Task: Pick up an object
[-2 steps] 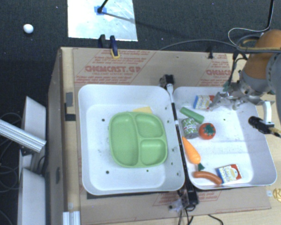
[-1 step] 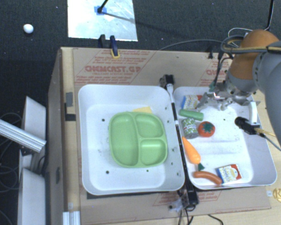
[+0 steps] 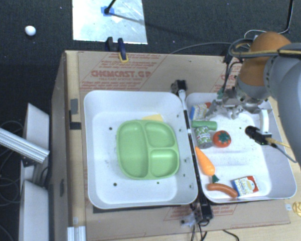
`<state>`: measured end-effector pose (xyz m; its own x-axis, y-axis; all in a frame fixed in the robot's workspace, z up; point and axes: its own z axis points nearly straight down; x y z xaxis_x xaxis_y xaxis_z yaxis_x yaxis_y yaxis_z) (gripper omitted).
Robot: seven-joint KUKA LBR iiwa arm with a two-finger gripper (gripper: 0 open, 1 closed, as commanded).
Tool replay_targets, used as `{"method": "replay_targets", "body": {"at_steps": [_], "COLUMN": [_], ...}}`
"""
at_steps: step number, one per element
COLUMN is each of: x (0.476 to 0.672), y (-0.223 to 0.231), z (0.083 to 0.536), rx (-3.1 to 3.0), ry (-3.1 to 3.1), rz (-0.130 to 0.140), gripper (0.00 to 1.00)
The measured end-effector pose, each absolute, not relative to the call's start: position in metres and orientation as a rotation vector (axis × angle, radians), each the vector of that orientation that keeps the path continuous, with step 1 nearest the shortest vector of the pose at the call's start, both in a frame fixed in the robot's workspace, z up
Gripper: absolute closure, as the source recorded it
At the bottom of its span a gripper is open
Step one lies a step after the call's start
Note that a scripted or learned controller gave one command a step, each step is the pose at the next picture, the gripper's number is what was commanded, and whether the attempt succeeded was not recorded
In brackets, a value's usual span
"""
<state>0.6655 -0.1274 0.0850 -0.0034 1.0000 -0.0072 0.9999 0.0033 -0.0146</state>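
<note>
Red "CHEMCAST" lettering (image 3: 121, 74) on brown board (image 3: 140, 67)

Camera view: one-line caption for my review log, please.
KUKA arm's pincer hovers over the right bin of toy food; green divided tray sits in the left bin.

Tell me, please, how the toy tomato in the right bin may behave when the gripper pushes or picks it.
The tomato looks round, so it will probably roll if pushed. Its glossy skin suggests that fingers could slip off. It lies close beside the green can, which may hinder a clean grasp.
</note>
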Motion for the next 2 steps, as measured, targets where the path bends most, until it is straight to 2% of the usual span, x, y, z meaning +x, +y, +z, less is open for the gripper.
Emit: {"method": "replay_targets", "body": {"at_steps": [1,2], "x": [0.667,0.667], "y": [-0.14,-0.14], "z": [0.084,0.095], "rx": [-2.211,-2.21], "ry": [-2.218,-2.221], "rz": [0.012,0.009], "gripper": [0.0,1.0]}}
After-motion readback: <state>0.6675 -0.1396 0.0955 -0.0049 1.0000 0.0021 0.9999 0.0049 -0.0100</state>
